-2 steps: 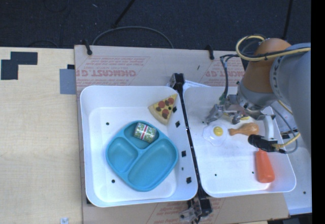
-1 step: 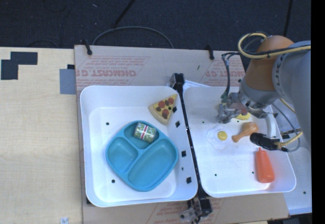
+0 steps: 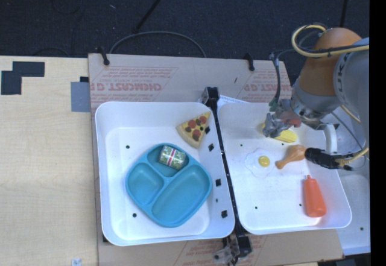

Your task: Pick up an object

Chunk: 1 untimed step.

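My gripper (image 3: 276, 124) is low in the right bin (image 3: 338, 222), near its back edge. It sits right on top of a small yellow object (image 3: 289, 136), which sticks out from under it on the near side. Just in front lie a fried egg toy (image 3: 260, 161) and a brown chicken drumstick (image 3: 291, 156). An orange bottle (image 3: 313, 196) lies at the right bin's front right.
The left bin (image 3: 111, 138) holds a blue divided plate (image 3: 172, 195) with a small green can (image 3: 172, 157) in its back compartment. A pizza slice toy (image 3: 194, 128) lies at that bin's back right. A black divider (image 3: 218, 162) runs between the bins.
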Each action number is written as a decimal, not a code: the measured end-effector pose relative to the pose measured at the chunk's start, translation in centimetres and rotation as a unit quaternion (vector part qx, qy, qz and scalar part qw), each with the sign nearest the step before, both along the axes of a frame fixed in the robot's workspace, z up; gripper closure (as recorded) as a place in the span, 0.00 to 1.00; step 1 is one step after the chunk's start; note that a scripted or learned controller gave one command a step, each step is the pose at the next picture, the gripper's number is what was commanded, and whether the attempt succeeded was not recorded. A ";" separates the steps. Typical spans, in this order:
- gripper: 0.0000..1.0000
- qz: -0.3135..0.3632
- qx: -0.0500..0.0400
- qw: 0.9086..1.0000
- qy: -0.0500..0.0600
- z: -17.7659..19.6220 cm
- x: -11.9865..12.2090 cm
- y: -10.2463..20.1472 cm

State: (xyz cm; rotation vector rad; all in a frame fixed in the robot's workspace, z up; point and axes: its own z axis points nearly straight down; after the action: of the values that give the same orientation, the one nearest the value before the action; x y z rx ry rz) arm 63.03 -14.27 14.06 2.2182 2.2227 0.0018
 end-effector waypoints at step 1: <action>1.00 -0.003 0.000 1.000 -0.001 6.1 -0.6 -0.6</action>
State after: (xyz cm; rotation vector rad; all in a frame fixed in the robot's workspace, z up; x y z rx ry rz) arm 62.47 -14.82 20.15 2.2226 2.2157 0.0028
